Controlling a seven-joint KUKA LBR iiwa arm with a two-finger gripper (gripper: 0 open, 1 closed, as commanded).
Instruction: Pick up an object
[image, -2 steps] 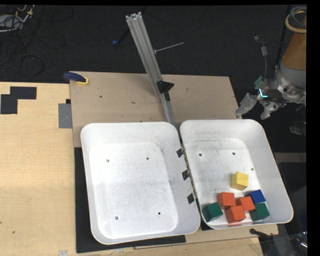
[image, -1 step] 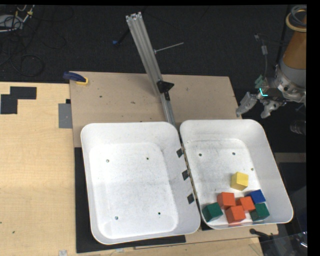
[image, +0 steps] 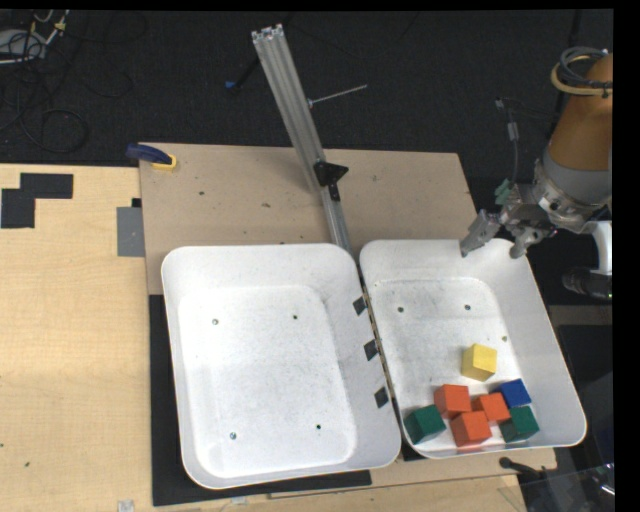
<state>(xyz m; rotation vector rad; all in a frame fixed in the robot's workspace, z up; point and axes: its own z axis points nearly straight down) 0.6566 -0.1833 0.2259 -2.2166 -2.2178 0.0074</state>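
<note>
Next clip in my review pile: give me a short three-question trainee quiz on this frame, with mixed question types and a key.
1. True or false: all the blocks lie in the right bin.
2. Which colour has just one block? A) orange B) green C) yellow
3. Where is the gripper relative to the blocks?

Key
1. True; they cluster at its near end.
2. C. One yellow block, apart from the cluster; three orange blocks, two green blocks, one blue block.
3. At the bin's far rim, fingers spread, holding nothing, well away from the blocks.
</note>
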